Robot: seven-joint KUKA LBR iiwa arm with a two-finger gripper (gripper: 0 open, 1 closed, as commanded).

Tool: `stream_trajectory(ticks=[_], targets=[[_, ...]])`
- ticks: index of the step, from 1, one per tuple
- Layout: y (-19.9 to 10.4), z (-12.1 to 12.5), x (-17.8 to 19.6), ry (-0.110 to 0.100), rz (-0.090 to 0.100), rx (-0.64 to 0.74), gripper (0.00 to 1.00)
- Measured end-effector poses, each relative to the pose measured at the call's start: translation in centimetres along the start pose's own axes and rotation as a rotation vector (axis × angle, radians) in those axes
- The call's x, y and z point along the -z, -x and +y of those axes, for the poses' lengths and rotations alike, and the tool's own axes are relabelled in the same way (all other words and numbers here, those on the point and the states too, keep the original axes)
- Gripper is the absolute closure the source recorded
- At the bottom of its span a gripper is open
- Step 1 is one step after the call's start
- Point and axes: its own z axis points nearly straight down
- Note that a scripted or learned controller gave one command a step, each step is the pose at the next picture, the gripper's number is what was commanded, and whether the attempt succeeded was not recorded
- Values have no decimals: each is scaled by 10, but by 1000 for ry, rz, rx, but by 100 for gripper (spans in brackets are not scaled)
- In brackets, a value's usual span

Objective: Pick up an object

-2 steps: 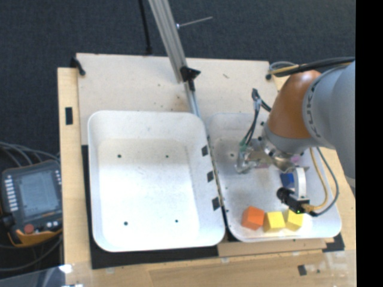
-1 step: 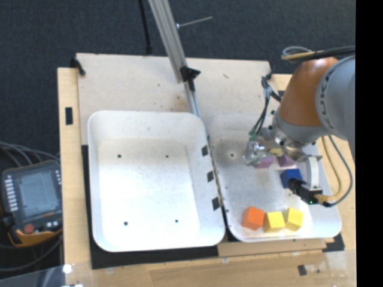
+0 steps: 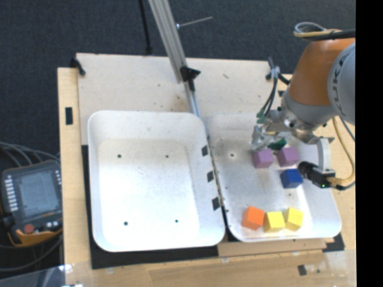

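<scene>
Camera view looked down on the right bin (image 3: 335, 223), where six small blocks lay. Two purple blocks sat side by side near the middle of that bin: the left purple block (image 3: 262, 158) and the right purple block (image 3: 288, 156), close together but with a small gap between them. A blue block (image 3: 291, 178) lay just below the right purple one. Along the near rim of the bin, an orange block (image 3: 253, 217) and two yellow blocks, the left yellow block (image 3: 275, 221) and the right yellow block (image 3: 294, 218), stood in a row, the yellow pair touching.

Just above the two purple blocks hung the gripper (image 3: 270, 137), low over the bin floor and pointing down toward them. Whether it was parted or closed could not be told from this angle, and no block was seen between its tips. Behind it rose the grey arm with its orange band (image 3: 314, 70), entering from the right.

Beside this bin, touching it along one edge, lay the left bin (image 3: 96, 124), white and speckled with dark marks. Both bins rested on the pale counter (image 3: 131, 76). A metal pole (image 3: 169, 31) slanted up from the counter behind the bins, and a handheld control pendant (image 3: 33, 196) lay on the dark floor at the far left.
</scene>
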Motion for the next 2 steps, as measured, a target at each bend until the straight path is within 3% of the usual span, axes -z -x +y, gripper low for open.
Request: stream_trajectory(ticks=[1,2], targets=[[-3,-6,50,0,1,2,100],[-56,0,47,-5,2,4,100]])
